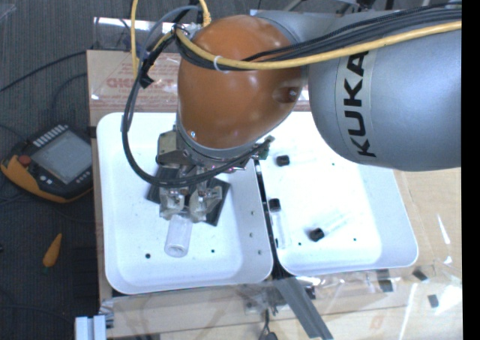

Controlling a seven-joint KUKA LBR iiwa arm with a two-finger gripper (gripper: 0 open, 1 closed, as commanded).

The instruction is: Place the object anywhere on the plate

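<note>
Overhead slanted view of two shallow white plastic bins side by side on a table. The grey KUKA arm, with its glossy orange band, reaches in from the right and hangs over the left bin (127,256). Its gripper (187,207) points down at a small clear plastic cylinder, bottle-like with a pale rounded end (178,239), which lies on the bin floor with its upper end right at the gripper's metal tips. A dark, flat, angular piece (216,207) lies under and beside the gripper; it may be the plate, though most of it is hidden. From here I cannot tell whether the cylinder sits between the jaws or merely below them, nor how wide the jaws stand.

Step in hand, as I judge it: the grasp, or the release, at the plate's edge. The cylinder appears to rest mostly on white bin floor rather than on the dark piece. The next move would call for a sure grip across the smooth, round, slippery body, which could roll or squirt out, then a short carry onto the dark surface.

The right bin (390,248) holds small black blocks (282,159) and a second clear tube with a black cap (327,227).
</note>
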